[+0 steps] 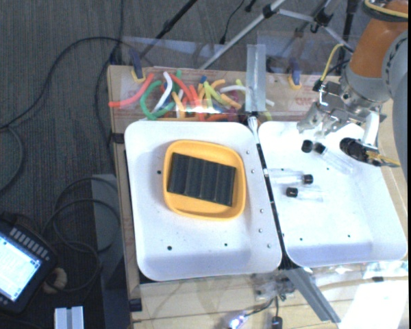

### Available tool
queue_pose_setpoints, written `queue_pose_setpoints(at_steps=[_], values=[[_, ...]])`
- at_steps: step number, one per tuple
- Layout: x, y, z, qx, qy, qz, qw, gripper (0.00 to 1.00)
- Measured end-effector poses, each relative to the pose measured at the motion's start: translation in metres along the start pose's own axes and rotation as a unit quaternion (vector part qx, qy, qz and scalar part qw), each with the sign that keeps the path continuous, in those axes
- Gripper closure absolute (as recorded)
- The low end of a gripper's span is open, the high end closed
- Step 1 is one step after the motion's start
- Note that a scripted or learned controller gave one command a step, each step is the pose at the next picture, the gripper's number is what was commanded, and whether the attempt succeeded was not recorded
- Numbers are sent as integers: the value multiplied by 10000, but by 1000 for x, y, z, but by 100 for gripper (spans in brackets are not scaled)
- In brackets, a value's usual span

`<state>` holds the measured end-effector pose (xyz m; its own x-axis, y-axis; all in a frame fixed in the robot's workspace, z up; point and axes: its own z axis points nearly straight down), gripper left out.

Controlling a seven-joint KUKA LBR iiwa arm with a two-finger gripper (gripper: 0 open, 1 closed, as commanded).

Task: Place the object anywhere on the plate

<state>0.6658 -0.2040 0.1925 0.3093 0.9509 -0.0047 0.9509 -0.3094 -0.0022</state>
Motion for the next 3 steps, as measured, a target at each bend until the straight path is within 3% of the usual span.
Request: queue_pose_setpoints(at_steps=[1, 2, 3], values=[[24, -84, 19, 2, 24, -813, 9967, 100], [62, -152, 11, -2, 27, -2278, 9737, 100], [149, -136, 9, -7, 23, -2968, 9549, 100]])
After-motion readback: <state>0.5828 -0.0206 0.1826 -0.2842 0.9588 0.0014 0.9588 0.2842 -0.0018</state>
